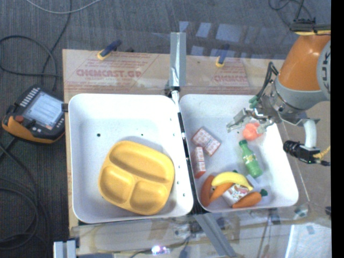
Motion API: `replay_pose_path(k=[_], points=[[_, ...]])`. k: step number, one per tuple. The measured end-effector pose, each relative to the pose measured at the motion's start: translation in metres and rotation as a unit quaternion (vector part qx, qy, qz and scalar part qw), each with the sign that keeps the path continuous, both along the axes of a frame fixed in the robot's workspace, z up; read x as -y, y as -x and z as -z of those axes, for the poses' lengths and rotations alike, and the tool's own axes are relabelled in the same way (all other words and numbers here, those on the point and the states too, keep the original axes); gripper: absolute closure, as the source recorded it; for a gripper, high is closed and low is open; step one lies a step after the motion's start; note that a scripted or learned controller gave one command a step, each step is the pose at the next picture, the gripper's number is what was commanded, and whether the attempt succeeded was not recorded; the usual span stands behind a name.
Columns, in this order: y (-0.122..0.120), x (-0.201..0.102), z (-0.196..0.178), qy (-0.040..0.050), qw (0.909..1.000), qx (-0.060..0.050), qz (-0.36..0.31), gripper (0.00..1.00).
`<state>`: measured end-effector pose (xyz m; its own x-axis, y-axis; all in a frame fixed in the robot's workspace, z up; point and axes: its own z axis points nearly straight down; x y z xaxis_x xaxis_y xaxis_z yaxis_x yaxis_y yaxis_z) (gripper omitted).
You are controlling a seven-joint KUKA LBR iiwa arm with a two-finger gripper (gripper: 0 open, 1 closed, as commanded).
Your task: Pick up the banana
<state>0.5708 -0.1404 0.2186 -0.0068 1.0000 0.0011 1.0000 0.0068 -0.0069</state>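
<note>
The yellow banana (231, 179) lies in the front part of the right bin (287, 190), resting on an orange carrot-like piece (207, 190) and a small carton (232, 193). My gripper (248, 123) hangs over the back right of that bin, well behind the banana. Its fingers are spread open just above a red-orange round fruit (251, 131). Nothing is held between them.
A green bottle (250, 159) lies between gripper and banana. A pink checked packet (206, 140) and a smaller packet (199, 160) sit at the bin's left. Another carrot (248, 199) lies at the front. The left bin (86, 117) holds a yellow divided tray (137, 177).
</note>
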Motion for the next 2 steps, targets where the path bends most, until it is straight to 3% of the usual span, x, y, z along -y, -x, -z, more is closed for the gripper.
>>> replay_pose_path(k=[1,2], points=[[0.06,-0.036,0.069,-0.001,0.9985,-0.001,-0.055,0.0],[0.082,-0.015,0.13,-0.0003,0.9943,0.008,-0.107,0.0]])
